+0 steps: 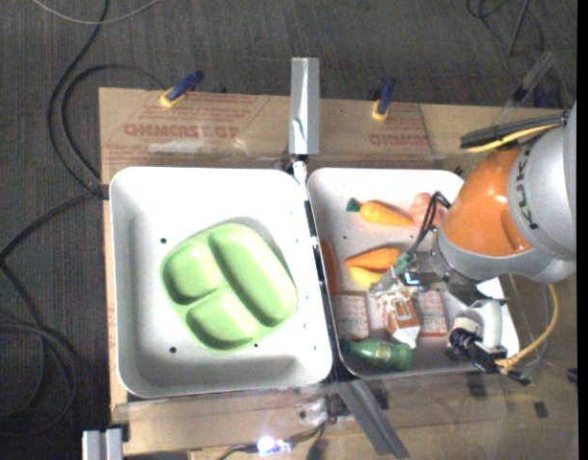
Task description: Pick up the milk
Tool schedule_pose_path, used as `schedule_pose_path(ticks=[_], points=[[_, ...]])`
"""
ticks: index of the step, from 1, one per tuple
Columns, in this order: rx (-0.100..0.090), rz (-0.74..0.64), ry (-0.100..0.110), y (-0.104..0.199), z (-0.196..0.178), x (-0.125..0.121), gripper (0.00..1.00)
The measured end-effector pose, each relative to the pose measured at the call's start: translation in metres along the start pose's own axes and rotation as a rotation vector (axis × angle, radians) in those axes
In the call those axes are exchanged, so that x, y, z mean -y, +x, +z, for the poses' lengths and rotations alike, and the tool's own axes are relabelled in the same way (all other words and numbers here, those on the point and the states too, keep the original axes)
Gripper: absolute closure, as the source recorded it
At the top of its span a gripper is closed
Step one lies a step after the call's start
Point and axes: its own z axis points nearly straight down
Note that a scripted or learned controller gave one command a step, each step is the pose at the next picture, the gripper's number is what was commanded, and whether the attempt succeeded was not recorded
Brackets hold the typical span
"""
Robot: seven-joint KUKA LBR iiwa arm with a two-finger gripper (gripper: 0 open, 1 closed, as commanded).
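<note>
The milk [401, 316] is a small white and orange-brown carton lying in the right bin [385, 182], near its front middle. My gripper [401, 278] hangs just above the carton's far end, between it and an orange carrot [371, 260]. The grey arm with its orange band [486, 214] comes in from the right and covers the bin's right half. Whether the gripper touches the carton is hidden by its own body.
A second carrot [385, 213] lies at the bin's back. A green bottle [381, 353] lies at the front wall, with flat reddish packets [351, 316] beside the milk. The left bin [141, 199] holds a green three-part plate [230, 286].
</note>
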Motion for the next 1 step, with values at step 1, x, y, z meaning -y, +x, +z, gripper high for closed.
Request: schedule_pose_path(ticks=[1], points=[[0.003, -0.075, 0.027, 0.0452, -0.0825, -0.0489, 1.00]])
